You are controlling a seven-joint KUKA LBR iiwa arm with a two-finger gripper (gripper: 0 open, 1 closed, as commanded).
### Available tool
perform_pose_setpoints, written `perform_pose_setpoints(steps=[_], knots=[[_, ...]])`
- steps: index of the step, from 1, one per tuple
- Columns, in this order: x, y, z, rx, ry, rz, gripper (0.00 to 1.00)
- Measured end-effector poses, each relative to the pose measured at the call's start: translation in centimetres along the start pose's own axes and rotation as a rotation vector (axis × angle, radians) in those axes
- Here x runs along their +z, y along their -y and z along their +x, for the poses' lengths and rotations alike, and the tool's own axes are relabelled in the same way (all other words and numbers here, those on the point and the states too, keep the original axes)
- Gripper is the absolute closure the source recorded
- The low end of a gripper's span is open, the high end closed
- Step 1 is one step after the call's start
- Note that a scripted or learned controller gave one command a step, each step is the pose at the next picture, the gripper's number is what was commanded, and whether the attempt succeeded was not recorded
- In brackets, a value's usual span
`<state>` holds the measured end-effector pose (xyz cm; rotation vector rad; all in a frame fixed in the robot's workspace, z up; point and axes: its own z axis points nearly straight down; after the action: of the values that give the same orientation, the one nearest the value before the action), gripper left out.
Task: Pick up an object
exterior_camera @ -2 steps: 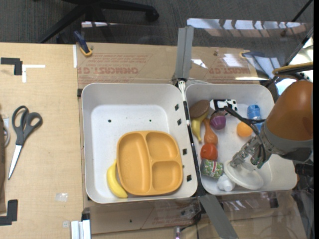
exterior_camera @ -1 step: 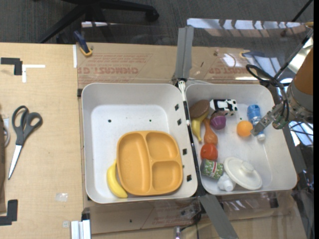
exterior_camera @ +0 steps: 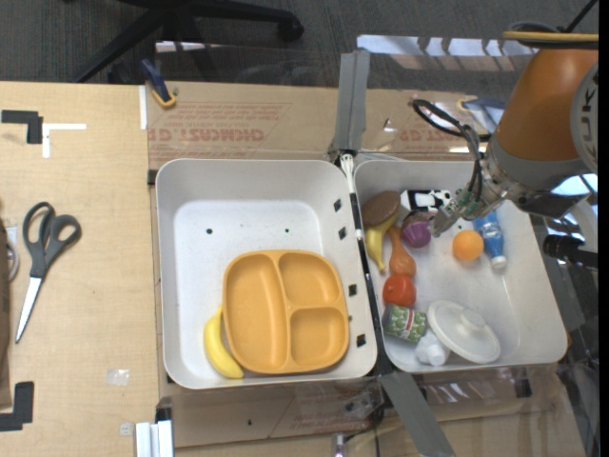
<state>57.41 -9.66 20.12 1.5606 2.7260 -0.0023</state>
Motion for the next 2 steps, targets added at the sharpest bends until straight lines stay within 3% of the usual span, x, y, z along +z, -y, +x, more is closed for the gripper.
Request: perform_pose_setpoints(steps=[1, 2], knots=[[9.7, 1.8, -9.7, -0.298, 0.003, -0.002, 1.0], [10.7, 11.6, -1.3, -0.14, 0.008, -0.007, 1.0]])
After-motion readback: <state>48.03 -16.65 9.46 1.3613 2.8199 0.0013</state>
